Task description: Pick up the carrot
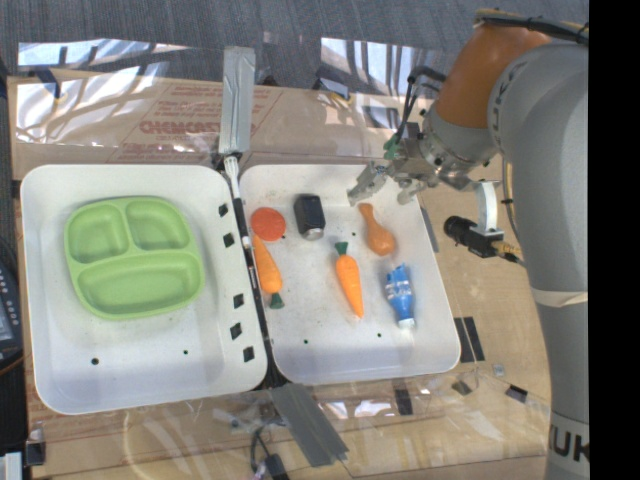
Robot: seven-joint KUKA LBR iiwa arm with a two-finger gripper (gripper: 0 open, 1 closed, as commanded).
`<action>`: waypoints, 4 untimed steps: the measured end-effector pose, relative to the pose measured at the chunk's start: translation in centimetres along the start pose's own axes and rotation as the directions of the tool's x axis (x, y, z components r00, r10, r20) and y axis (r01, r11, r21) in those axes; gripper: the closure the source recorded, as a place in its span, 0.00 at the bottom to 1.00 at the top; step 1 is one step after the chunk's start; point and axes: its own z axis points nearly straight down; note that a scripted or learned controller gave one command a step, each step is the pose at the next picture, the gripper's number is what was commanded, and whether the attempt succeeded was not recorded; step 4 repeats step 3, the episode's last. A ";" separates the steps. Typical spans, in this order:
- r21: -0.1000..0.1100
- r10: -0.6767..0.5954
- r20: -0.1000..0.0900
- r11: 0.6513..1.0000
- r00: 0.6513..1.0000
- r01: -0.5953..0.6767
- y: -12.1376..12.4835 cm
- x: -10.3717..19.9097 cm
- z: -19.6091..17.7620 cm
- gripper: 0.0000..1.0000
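Two carrots lie in the right bin [300,353]. One orange carrot [349,281] with a green top is near the bin's middle, pointing toward the front. A second carrot [267,270] rests against the bin's left wall, just below a red tomato [268,224]. My gripper [384,190] hovers over the bin's back right part, its fingers spread open with nothing between them. It is up and to the right of the middle carrot, right above the end of a brown drumstick [378,231].
A black block [310,215] sits at the back of the right bin, and a blue bottle [399,295] lies to the right of the middle carrot. The left bin [60,368] holds a green divided plate [133,255].
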 end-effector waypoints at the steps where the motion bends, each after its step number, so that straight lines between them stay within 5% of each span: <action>1: -0.001 0.075 0.000 0.997 0.997 -0.075 -8.0 1.2 10.3 0.00; 2: 0.002 0.071 0.000 0.997 0.997 -0.071 -8.0 1.3 9.3 1.00; 3: -0.001 0.124 -0.001 0.992 0.992 -0.124 -16.2 8.7 -1.5 1.00; 4: -0.001 0.124 -0.001 0.992 0.992 -0.124 -16.2 8.7 -1.5 1.00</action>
